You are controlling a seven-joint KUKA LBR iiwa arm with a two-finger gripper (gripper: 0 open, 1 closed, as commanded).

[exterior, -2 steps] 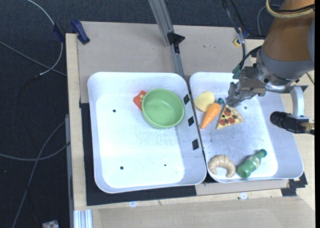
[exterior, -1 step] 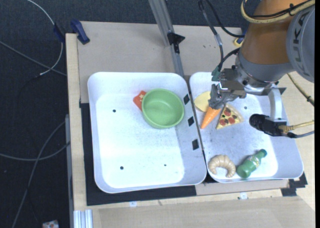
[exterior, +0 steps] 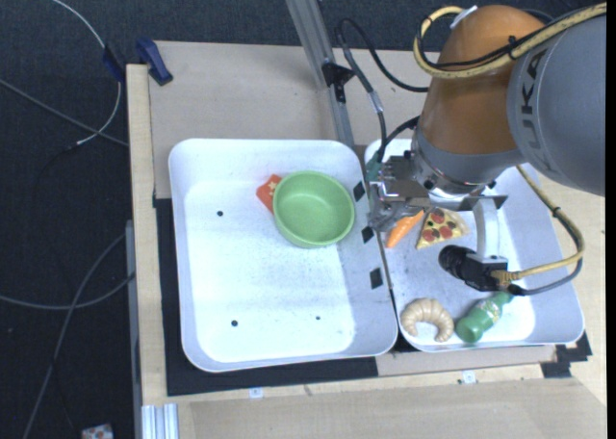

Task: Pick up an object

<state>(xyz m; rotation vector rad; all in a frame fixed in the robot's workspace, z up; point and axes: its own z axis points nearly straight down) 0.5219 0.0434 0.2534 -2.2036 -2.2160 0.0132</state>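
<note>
My gripper hangs low over the left part of the right bin, under the orange wrist band. An orange carrot lies just below the gripper, touching or nearly touching it. A pizza slice toy lies right of the carrot. Nearer the front edge rest a tan croissant and a green bottle. In the left bin a green bowl stands at the back, with a red-orange object partly hidden behind its left rim.
A slanted metal post rises behind the bins. Cables run over the arm and across the dark floor at left. A blue clip sits at the bench's far left corner. Wooden bench edges frame both bins.
</note>
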